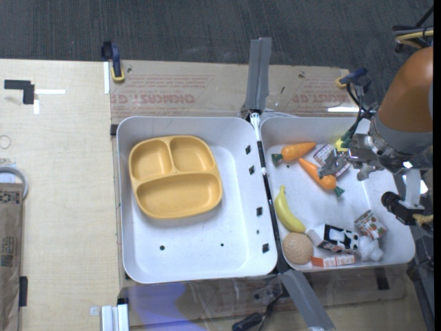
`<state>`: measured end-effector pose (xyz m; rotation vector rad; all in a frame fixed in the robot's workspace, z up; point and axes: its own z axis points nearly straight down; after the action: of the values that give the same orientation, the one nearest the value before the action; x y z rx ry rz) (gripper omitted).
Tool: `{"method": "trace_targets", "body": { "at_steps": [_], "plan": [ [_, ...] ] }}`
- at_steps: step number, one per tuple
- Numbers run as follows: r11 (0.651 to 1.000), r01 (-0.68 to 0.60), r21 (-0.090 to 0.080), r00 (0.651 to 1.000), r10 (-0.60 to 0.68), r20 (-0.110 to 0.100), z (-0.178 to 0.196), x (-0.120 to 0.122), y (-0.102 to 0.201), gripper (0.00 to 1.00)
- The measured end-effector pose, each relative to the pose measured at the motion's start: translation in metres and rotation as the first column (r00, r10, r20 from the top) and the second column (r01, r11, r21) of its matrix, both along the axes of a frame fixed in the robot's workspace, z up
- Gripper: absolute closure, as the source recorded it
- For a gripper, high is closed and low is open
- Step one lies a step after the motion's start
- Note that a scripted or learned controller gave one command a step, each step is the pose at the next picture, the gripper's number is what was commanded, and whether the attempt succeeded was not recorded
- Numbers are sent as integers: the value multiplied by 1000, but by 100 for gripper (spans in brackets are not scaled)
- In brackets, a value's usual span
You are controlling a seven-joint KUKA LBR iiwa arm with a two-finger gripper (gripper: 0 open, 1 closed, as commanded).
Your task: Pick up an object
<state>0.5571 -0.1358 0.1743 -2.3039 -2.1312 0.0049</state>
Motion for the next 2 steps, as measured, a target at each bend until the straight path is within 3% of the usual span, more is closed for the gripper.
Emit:
{"method": "trace_targets", "body": {
  "at_steps": [1,2],
  "plan": [
    [999,-50,-1,999,50,5,-82,34,-8,0],
    [999,-46,0,999,46,2,-74,33,-9,100]
  ]
}}
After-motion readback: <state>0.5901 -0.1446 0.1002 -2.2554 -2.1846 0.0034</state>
